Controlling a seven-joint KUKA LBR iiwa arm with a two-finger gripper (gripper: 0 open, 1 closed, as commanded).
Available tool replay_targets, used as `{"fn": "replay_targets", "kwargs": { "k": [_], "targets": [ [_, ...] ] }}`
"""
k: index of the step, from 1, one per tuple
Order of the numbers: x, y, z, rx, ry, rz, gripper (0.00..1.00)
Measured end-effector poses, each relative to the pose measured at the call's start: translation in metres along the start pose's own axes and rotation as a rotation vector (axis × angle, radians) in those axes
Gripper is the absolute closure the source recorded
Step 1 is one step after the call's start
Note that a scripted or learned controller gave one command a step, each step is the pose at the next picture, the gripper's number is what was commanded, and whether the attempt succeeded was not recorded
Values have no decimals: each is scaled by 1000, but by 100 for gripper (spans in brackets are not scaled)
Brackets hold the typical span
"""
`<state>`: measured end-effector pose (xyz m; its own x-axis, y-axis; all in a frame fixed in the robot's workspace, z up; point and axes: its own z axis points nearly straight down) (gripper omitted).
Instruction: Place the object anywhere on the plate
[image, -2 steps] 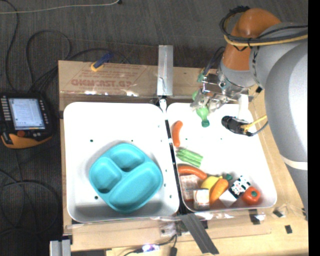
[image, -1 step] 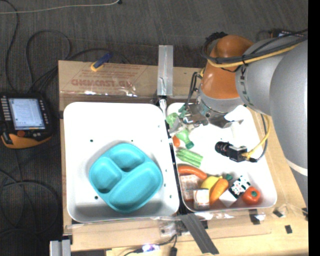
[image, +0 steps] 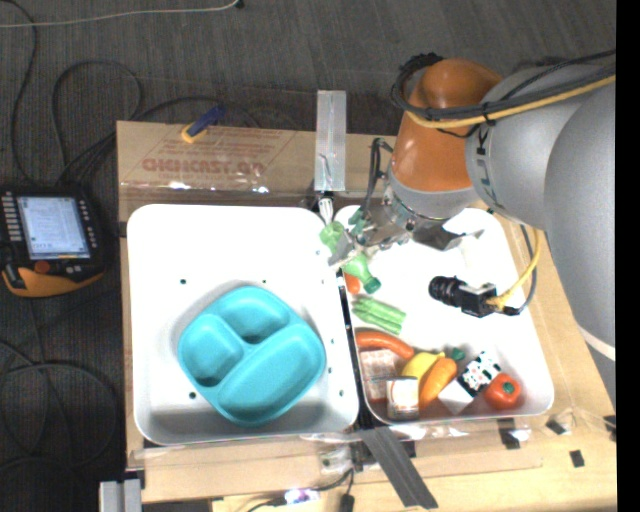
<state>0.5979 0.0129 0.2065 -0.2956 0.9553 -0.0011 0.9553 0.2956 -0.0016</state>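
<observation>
Up at the far left corner of the right bin (image: 505, 300), the gripper (image: 343, 240) hangs from the grey arm with its orange band, which comes in from the right. Its fingers look clamped on a small green piece (image: 331, 238), which sits at their tips just over the wall between the two bins, though the grip itself is small and hard to read.

The blue plate (image: 215, 350), divided into three compartments, lies in the near half of the left bin (image: 160, 250), slightly turned, well apart from the gripper and the green piece. Nothing lies on it.

Just below the gripper in the right bin lies another green piece (image: 362, 272) touching a small orange bit (image: 352, 287), and near them a longer green vegetable (image: 380, 315). Along the near wall of that bin a cluster of toy food is packed close together: a red sausage (image: 382, 343), a yellow piece (image: 420, 362), a carrot (image: 437, 378), a black and white block (image: 478, 372) and a tomato (image: 503, 390).

Behind the left bin a flat piece of cardboard (image: 210, 160) lies on the bench (image: 580, 420), and a handheld screen (image: 50, 235) rests on the floor to the left.
</observation>
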Motion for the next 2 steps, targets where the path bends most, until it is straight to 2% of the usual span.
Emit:
{"fn": "replay_targets", "kwargs": {
  "k": [1, 2],
  "targets": [
    [1, 0, -8, 1, 4, -1, 100],
    [94, -26, 24, 2, 3, -167, 100]
  ]
}}
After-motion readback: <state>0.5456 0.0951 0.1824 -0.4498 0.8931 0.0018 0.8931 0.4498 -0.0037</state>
